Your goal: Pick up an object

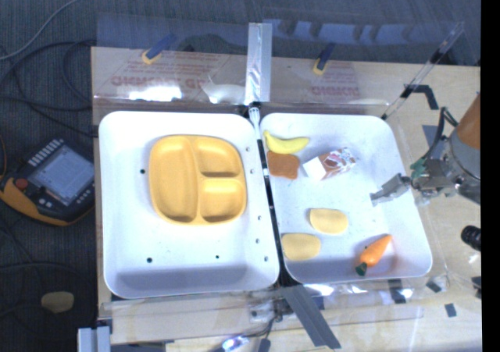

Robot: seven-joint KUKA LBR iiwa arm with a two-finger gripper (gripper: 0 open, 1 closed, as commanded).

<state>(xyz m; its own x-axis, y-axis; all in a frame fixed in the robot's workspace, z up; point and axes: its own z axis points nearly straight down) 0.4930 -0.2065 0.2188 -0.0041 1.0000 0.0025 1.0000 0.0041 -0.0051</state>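
1. Camera view, handling: my pincer [388, 190] sits over the right bin [406, 157], at its right side, nothing between the tips. Whether it's spread or pressed together I can't tell; too small and blurred.
2. Closest pick is prob. the carrot [374, 253], near-right corner of that bin, lying at a slant. Looks like a plastic toy: light, stiff, smooth, so likely a bit slippery. I'd take it across the orange body at mid-length, not the green stub end.
3. Alt. picks: two pale yellow ovals [328, 221] in the near half of the bin, flat and low, hard to get tips under. Banana [287, 142] at far left, curved, light; grip across the middle. Brown piece [283, 165] lies just near-side of it, touching or almost. Red-and-white packet [331, 164] is mid-bin, maybe crinkly wrap, could slide or deform.
4. Counts, right bin: 1 carrot, 2 ovals, 1 banana, 1 brown piece, 1 packet = 6 things.
5. Counts, left bin [117, 210]: 1 yellow divided tray [197, 179], three sections. Wide and rigid; only its rim would fit my tips.
6. Counts, desk: 2 bins.
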